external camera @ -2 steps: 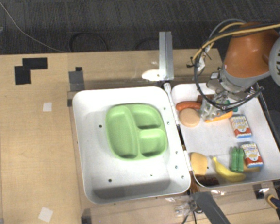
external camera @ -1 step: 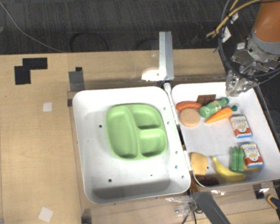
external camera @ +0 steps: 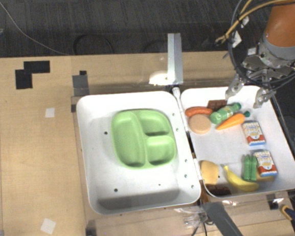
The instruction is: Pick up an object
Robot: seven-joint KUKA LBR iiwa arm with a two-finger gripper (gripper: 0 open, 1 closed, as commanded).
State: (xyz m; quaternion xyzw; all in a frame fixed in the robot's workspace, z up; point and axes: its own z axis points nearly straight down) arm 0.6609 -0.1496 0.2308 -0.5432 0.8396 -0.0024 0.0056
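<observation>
The right bin (external camera: 286, 144) holds a green bottle (external camera: 224, 114) lying next to an orange carrot (external camera: 232, 122), a red sausage (external camera: 198, 111) and a tan round bun (external camera: 200, 125). Two small juice cartons (external camera: 253, 133) (external camera: 265, 162), a green vegetable (external camera: 249, 168), a banana (external camera: 239, 182) and a pale yellow lump (external camera: 209, 170) lie nearer the front. My gripper (external camera: 248, 95) hangs over the bin's back right corner, above and just behind the bottle. It is open, its two fingers spread with nothing between them.
The left bin (external camera: 100, 191) carries a green divided plate (external camera: 141, 137). A metal post (external camera: 175, 61) stands behind the wall between the bins. A dark brown piece (external camera: 215, 104) lies at the back of the right bin.
</observation>
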